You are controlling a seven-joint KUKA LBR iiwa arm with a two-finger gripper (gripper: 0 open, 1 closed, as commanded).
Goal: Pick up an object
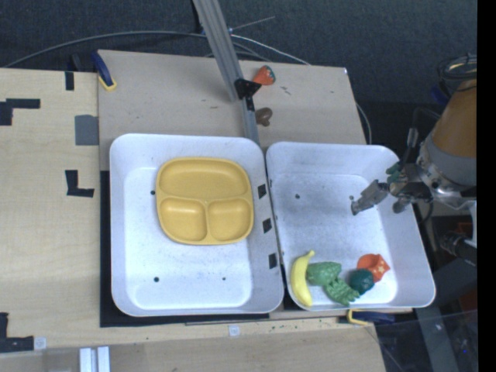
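Camera view: gripper [370,200] over right bin [325,161], near its right edge; finger state unclear, cannot tell. Banana [301,279], green toys [329,279], teal ball [360,280], orange toy [374,264] clustered at bin's front edge. Yellow divided plate [205,200] in left bin [124,231].

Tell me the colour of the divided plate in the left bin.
Yellow. The plate shows plainly in the camera view, lying in the left bin.

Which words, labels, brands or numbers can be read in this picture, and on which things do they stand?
None can be read.
The yellow plate, the banana and the other toys bear no print.
The two white bins are plain.
The black marks on the bench are tape shapes, not letters.
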